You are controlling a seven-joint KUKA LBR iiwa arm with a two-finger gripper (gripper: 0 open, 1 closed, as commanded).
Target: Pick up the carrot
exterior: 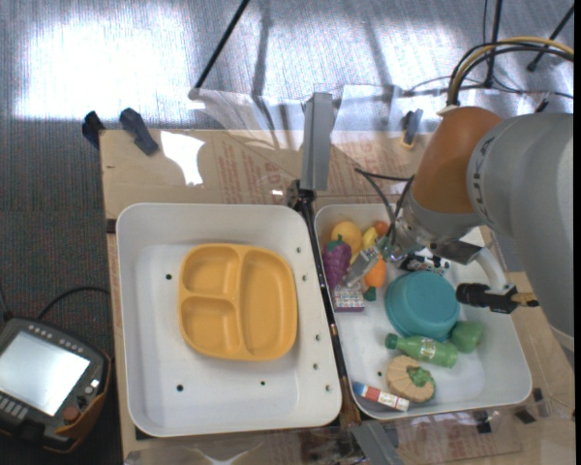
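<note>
Your gripper (371, 262) sits low in the right bin (508, 381), touching the carrot (376, 274) at the teal bowl's (422, 304) 10 o'clock; can't tell its state. Left bin holds a yellow plate (238, 300).

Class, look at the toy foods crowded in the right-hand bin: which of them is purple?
The grapes, at the bin's left wall beside the yellow fruit. They are the sole purple piece; the carrot by the gripper is orange, the bottle green.
</note>
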